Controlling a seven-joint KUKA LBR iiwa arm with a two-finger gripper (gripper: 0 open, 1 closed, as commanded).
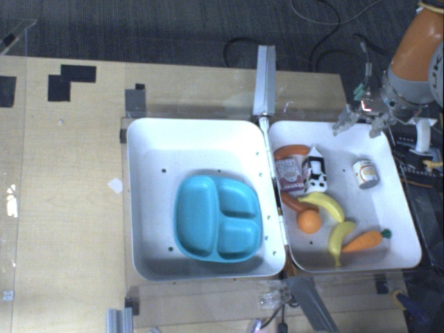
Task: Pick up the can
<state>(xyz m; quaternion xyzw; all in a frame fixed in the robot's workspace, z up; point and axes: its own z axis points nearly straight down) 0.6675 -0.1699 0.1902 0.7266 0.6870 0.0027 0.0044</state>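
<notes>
Claw above the right bin's far edge; can lies free inside it.

Left bin (139,186): blue divided plate (218,218). Right bin (409,241): small packages at 9 o'clock, hard to identify; can (365,173) at 2 o'clock; claw (363,121) at 12 o'clock, fingers spread, released. Arm cut off at frame edge.

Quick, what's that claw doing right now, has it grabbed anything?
Gripper: open, holding nothing, above the right bin's far edge. The can lies loose in that bin.

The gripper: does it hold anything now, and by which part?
Nothing is held. The gripper hangs open over the right bin's far edge, apart from the can.
</notes>
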